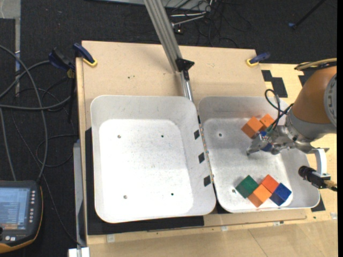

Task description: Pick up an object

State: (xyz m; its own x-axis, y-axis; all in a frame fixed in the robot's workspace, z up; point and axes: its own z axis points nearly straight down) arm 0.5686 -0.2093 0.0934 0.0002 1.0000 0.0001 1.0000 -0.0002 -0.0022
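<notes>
A: Presumably the arm descends in the right bin [308, 199] because every block lies there?

B: Correct. The gripper [262, 146] sits low, just beside two orange blocks [255, 126]. Its opening cannot be determined, and no block is visible between the fingers.

A: Alternatives?

B: A green block [247, 186], an orange pair [264, 191] and a blue block [281, 194] cluster near the front wall.

Handheld screen unit [19, 214] at left, cables [32, 98] above.
</notes>
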